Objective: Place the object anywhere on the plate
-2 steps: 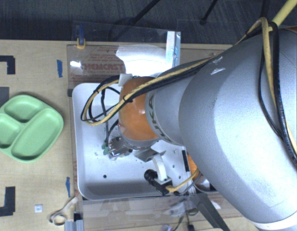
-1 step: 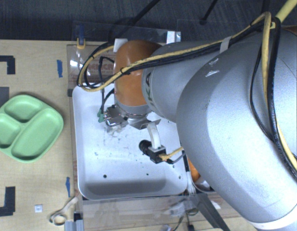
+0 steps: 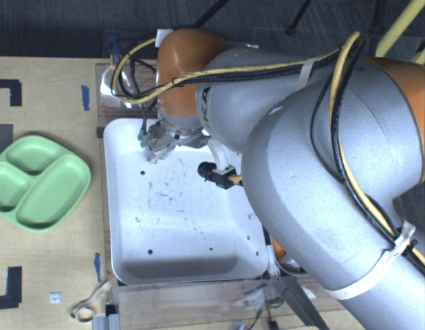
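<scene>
Claw (image 3: 153, 150) hangs in white bin (image 3: 178, 236), green plate (image 3: 38, 181) apart.

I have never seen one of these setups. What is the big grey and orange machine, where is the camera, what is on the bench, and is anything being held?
The big grey and orange machine is a robot arm reaching in from the right. At its end is a gripper, which hangs over the far left corner of a shallow white bin. The one camera is fixed above the bench and looks down at a slant. Left of the bin, on the wooden bench, lies a green plate with three compartments and nothing on it. A small green bit shows right beside the gripper. It is too small to tell what it is or whether it is held.
</scene>
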